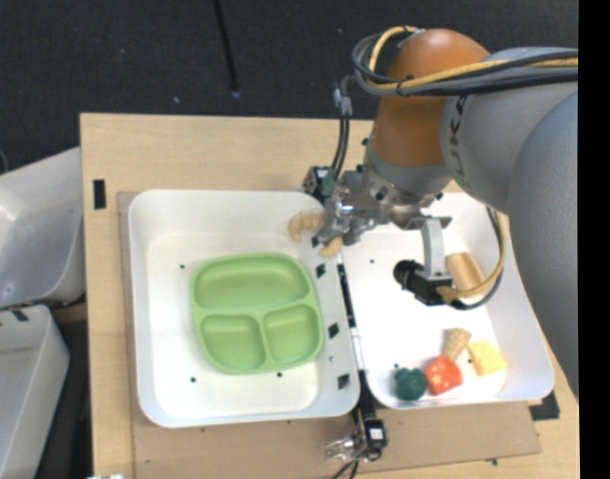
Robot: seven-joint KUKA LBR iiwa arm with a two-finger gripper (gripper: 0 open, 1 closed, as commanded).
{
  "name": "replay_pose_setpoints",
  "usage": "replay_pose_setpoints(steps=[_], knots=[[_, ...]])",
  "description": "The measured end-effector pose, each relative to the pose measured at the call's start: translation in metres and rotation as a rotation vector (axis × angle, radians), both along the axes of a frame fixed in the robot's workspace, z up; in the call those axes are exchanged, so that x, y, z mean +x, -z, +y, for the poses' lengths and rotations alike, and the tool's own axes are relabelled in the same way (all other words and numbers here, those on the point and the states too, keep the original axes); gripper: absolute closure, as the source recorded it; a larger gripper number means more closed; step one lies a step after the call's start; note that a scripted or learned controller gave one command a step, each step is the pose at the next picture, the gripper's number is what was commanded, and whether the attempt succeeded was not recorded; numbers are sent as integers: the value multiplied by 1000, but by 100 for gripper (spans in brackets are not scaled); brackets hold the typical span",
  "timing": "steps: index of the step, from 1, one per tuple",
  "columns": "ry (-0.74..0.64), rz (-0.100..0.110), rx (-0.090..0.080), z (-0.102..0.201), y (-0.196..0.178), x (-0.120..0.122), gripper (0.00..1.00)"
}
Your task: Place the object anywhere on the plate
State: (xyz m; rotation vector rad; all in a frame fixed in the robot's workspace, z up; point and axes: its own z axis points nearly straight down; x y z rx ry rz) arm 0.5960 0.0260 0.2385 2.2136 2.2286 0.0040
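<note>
Near the far edge of the left bin (145, 267), your fingers (329, 230) sit by a tan thing (305, 226); whether they pinch it is unclear, and the green plate (255, 312) lies down-left.

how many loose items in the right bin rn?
4 visible, near its front edge: dark green lump, red piece, tan wedge, yellow block. The arm may hide more.

Above the plate: my way down onto the green three-compartment plastic plate (257, 310) in the left shallow white bin (155, 267) is open.
Around the plate: bare white floor on every side of it.
Divider: the two bins' meeting rims (346, 312) stand just right of the plate.
Right bin's near corner: a dark green lump (410, 383), red piece (443, 374), tan wedge (456, 344) and yellow block (486, 358) crowd together.
Right bin's middle: open floor.
</note>
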Motion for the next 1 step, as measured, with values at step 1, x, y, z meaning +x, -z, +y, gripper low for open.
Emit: replay_pose_setpoints(steps=[1], knots=[[0,1,-1,56,8,6,100]])
